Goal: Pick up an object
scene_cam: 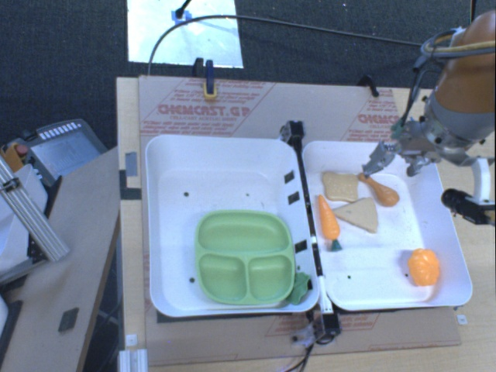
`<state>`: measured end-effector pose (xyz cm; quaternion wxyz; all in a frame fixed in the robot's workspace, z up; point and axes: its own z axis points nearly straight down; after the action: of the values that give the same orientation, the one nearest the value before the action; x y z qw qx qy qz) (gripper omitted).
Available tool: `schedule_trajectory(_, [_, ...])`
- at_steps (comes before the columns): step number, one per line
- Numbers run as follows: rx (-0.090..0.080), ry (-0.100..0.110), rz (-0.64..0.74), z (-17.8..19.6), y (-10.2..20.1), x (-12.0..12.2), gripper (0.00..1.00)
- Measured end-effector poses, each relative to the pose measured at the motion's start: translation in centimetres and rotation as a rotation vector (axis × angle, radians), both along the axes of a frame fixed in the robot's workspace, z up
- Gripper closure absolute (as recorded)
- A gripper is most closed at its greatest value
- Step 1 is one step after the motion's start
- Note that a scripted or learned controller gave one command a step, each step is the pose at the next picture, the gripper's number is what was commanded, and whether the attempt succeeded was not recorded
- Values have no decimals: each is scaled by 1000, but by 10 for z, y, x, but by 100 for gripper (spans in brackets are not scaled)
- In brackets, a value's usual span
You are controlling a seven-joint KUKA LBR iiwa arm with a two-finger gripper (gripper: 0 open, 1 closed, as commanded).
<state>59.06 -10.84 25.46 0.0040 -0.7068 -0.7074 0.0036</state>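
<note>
From the camera above, the gripper [375, 163] hangs over the far part of the right bin [449, 285]. Its tip is right above the thin end of the toy drumstick [379, 190]. The drumstick's long side runs from under the tip down and to the right, to its fat end. It lies next to the bread slice [339, 186] and the wedge piece [359, 214]. The carrot [329, 220] and the orange pepper [424, 267] lie farther off. I cannot tell how the gripper's tip is set; it is too small and blurry. It may be touching the drumstick. The green plate [242, 256] sits in the left bin [167, 208]. The board [248, 103] behind has red writing that looks like "CHEMCAST GP".
</note>
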Motion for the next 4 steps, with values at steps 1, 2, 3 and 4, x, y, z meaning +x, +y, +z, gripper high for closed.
schedule_trajectory(1, [-1, -12, 2, 7, 0, 2, 0])
schedule_trajectory(2, [-1, -13, 0, -52, -2, 7, 0])
schedule_trajectory(3, [-1, -15, 0, -108, -3, 13, 0])
schedule_trajectory(4, [-4, -17, 1, -166, -3, 18, 0])
